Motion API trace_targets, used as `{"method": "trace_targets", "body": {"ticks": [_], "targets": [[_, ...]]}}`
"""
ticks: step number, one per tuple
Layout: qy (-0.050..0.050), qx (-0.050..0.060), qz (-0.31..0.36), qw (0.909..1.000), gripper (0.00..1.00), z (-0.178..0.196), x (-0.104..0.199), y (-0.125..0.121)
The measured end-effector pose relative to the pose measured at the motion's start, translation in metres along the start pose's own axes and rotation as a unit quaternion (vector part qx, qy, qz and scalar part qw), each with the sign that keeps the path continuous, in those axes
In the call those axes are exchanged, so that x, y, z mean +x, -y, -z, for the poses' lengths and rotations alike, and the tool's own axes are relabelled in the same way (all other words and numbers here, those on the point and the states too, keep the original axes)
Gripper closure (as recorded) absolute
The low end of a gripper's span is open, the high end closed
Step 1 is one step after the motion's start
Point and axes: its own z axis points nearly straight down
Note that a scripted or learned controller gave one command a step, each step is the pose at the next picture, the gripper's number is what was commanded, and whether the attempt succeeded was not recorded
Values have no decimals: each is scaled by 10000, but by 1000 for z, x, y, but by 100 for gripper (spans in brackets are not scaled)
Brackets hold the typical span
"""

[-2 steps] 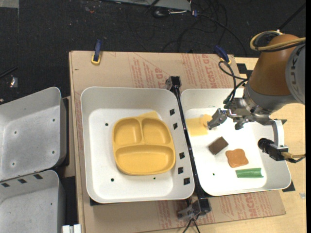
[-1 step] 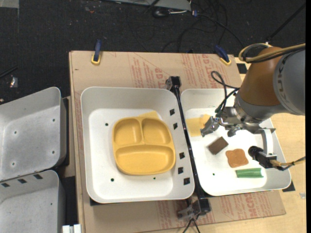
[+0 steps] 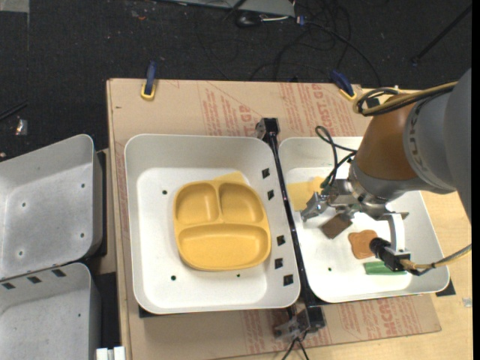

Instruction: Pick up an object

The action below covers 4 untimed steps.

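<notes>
Two bins sit side by side on the bench [image 3: 202, 103]. A tray [image 3: 222, 226] lies in the middle of the left bin [image 3: 146, 223]. In the right bin [image 3: 431, 231], the gripper [image 3: 324, 206] hangs at centre; a block [image 3: 337, 226] lies just at its 4 o'clock, a flat piece [image 3: 363, 243] further at 4, a stick [image 3: 380, 268] at 5. A sheet [image 3: 298, 193] lies at its 10 o'clock.
</notes>
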Motion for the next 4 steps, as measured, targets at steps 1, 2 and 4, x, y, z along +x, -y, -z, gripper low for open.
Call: {"method": "trace_targets", "body": {"ticks": [1,2,4], "targets": [[6,-23,-11,10000,100,14,-1,-1],[3,-27,12,10000,100,76,-4,-4],[4,-30,17,10000,100,173,-7,-5]]}}
